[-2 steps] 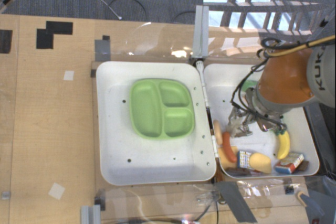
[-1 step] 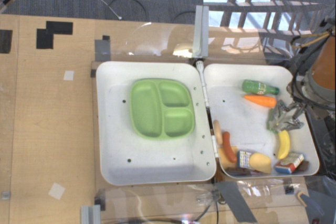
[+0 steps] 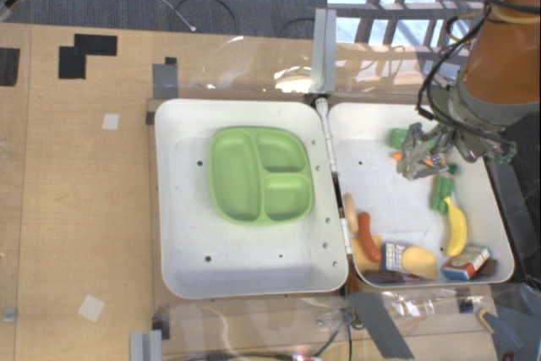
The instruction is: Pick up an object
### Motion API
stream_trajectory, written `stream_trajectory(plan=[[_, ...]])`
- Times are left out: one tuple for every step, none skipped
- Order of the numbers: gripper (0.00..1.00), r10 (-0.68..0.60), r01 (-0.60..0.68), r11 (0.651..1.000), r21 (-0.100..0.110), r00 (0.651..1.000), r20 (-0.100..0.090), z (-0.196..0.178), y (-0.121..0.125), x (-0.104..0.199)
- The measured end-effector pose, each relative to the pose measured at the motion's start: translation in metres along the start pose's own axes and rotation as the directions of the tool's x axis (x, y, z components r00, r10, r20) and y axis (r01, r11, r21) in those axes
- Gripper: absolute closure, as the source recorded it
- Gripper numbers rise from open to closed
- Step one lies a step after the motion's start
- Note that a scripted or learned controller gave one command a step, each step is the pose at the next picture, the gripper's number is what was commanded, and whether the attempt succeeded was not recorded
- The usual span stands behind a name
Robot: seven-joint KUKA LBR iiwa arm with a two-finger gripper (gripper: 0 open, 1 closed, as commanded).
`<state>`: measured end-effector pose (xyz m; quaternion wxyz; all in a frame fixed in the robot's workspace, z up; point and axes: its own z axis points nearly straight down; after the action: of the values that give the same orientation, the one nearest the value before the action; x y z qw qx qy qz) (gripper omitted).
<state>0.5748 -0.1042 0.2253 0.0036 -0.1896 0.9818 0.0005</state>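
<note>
the arm (image 3: 507,38) reaches in over the right bin (image 3: 372,182), and its gripper (image 3: 420,155) hangs low over the bin's far half, toward the far right corner. the metal fingers point down and toward the bin's middle, but at this slant i cannot tell whether they stand apart or together, or whether anything sits between them.

small things crowd the gripper: a green piece (image 3: 398,136) touching or just beside it on the far side, an orange bit (image 3: 396,155) just beside that, and another green piece (image 3: 440,192) just nearside of the fingers. any of these would serve as the thing to lift; the nearside green piece looks like the most open target, though that is a guess.

a banana (image 3: 456,226) lies along the right wall, its long axis running from the far side to the near side, just nearside of the green piece. along the near edge sit a sausage (image 3: 364,231), a yellow lump (image 3: 418,259), a small box (image 3: 393,254) and a carton (image 3: 467,265) in the near right corner.

the left bin (image 3: 177,207) holds a green tray (image 3: 259,175), well apart from the gripper.

the move turns on this: the nearest candidates lie straight under or just nearside of the fingers, so little travel is needed.
</note>
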Motion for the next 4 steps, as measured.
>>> stream_trajectory(plan=[[1.00,-0.280,0.280,0.960,-0.004,0.960,-0.008,0.085,-0.020,0.057],[1.00,-0.636,0.636,0.771,-0.004,0.771,-0.003,0.080,-0.064,0.074],[1.00,-0.815,0.815,0.580,-0.004,0.580,0.001,0.086,-0.093,0.019],[0.00,-0.814,0.814,0.581,-0.004,0.581,0.001,0.087,-0.093,0.019]])
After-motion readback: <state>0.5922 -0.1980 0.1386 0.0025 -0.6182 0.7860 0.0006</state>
